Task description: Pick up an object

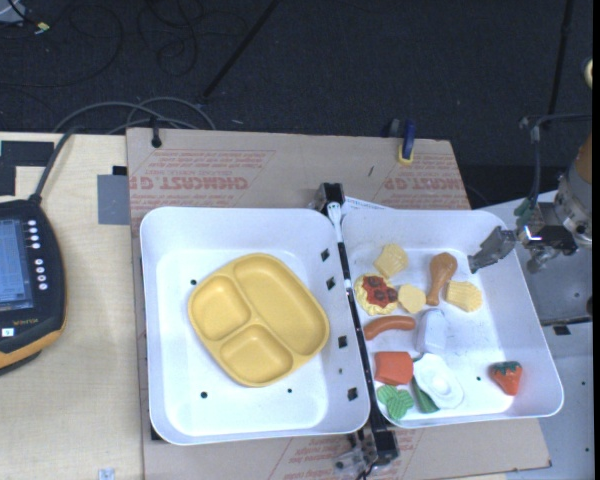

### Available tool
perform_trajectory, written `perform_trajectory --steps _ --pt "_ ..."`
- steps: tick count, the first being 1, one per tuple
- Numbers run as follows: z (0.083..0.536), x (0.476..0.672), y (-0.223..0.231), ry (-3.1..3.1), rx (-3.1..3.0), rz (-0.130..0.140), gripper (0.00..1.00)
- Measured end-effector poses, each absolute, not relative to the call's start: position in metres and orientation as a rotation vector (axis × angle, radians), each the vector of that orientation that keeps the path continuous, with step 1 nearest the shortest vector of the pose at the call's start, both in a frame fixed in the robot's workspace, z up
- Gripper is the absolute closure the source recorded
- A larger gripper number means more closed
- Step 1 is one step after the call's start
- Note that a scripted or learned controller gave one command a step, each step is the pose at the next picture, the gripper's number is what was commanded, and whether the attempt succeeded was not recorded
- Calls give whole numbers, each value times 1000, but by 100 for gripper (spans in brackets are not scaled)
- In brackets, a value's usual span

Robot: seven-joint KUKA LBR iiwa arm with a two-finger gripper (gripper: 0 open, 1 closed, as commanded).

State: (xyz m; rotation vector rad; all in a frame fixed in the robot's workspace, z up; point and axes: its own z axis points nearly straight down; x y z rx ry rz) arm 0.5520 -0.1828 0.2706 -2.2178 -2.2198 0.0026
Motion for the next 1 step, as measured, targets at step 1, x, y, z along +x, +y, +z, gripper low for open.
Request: perform_trajectory --steps 1 --pt "280 552 -184 -2219 -2216 4 100"
